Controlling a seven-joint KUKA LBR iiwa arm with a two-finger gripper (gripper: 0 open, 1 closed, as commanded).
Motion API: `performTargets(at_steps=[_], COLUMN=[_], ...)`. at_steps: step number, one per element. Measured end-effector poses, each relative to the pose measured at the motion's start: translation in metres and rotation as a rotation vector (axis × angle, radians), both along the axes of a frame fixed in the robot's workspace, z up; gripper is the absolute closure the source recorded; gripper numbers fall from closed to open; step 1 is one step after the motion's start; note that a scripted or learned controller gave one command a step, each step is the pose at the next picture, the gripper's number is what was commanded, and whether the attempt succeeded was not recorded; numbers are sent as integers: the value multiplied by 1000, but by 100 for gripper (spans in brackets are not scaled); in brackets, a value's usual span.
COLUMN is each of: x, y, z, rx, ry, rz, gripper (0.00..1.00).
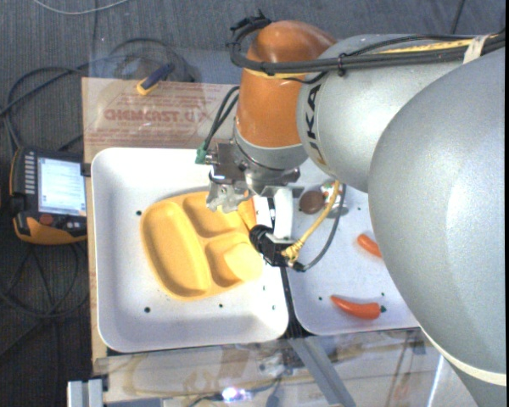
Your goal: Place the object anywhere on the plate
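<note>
A yellow divided plate lies in the left white bin. My gripper hangs over the plate's upper right corner, under the orange wrist band, and its own body hides its tip. A small orange patch shows just below the gripper; I cannot tell whether it is an object or part of the plate. In the right bin lie a red-orange carrot-like piece, a smaller orange piece and a brown round object.
The arm's large grey body covers most of the right bin. A yellow cable loops from the wrist over the divide between the bins. A handheld pendant lies left of the bench, with a board behind the left bin.
</note>
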State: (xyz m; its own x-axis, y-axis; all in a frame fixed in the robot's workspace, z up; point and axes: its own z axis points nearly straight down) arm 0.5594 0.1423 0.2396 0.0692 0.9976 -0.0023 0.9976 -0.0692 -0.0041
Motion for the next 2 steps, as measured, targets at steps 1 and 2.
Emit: performTargets(at_steps=[1, 2], x=[39, 58], y=[1, 37], z=[-15, -25], rx=[-3, -5], ry=[1, -1], rz=[-202, -170], gripper=[100, 100])
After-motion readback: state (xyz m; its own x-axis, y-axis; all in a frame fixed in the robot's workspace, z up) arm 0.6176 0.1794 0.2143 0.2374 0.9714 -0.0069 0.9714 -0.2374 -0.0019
